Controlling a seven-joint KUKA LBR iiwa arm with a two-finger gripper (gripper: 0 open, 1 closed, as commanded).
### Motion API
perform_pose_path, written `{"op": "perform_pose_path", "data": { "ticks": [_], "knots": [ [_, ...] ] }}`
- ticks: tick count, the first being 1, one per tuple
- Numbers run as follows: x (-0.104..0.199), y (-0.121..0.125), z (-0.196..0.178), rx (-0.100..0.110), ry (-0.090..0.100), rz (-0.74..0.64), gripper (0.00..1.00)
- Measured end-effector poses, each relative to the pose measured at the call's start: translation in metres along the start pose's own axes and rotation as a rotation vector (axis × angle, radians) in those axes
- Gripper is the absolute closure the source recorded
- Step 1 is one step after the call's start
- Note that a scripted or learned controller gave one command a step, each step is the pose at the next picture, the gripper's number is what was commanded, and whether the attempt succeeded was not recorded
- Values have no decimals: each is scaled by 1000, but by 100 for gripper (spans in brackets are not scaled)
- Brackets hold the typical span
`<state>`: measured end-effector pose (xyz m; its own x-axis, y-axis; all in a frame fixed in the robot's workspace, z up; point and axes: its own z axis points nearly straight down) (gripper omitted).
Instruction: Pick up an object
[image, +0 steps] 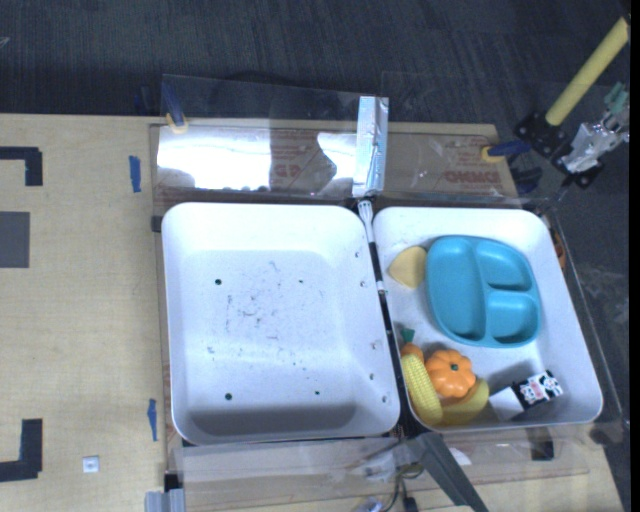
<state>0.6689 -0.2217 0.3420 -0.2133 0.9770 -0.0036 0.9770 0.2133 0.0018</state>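
Note:
The right bin (575, 330) holds several objects. A blue divided plate (480, 290) lies in its middle, with a pale yellow piece (407, 267) tucked against the plate's left edge. Near the bin's front left corner an orange toy pumpkin (452, 373) rests on a yellow corn cob (420, 388) and another yellow piece (474, 400). A small black-and-white object (537, 390) lies at the front right. The left bin (265, 310) shows only its scuffed white floor.
A clear plastic panel (265, 150) with a metal upright (370, 145) stands behind the bins. A yellow pole (592, 68) and a clamp (590, 145) sit off the bench at the top right. The wooden bench (70, 300) stretches to the left.

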Motion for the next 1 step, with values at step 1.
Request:
{"op": "perform_pose_path", "data": {
  "ticks": [1],
  "knots": [
    [0,0,-3,1,1,-68,100]
  ]
}}
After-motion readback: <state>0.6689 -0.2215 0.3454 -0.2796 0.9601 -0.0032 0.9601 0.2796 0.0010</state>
